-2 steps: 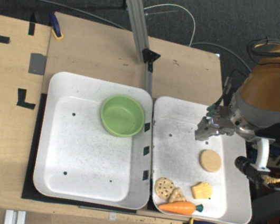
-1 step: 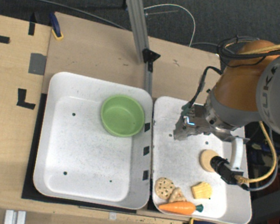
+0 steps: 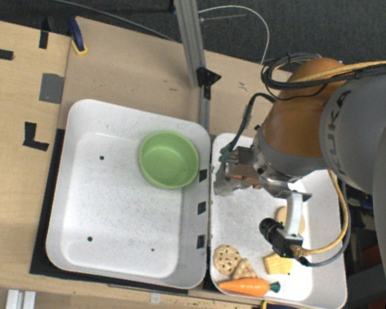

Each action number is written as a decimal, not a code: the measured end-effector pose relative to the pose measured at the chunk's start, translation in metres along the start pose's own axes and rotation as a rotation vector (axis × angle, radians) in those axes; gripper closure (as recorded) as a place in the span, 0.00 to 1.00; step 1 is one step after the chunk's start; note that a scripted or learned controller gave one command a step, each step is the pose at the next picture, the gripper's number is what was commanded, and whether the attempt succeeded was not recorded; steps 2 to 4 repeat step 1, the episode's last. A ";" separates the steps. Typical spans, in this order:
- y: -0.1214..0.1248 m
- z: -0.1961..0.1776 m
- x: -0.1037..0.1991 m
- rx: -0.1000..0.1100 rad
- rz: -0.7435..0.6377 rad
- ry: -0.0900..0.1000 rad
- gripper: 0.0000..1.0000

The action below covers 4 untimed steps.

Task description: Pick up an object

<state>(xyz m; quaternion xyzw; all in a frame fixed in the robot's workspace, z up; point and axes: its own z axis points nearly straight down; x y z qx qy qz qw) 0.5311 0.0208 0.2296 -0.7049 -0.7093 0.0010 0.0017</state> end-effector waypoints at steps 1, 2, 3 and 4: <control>-0.001 -0.003 0.055 -0.001 -0.002 0.001 1.00; -0.001 -0.003 0.055 -0.001 -0.002 0.001 1.00; -0.001 -0.003 0.055 -0.001 -0.002 0.001 1.00; -0.001 -0.003 0.055 -0.001 -0.002 0.001 1.00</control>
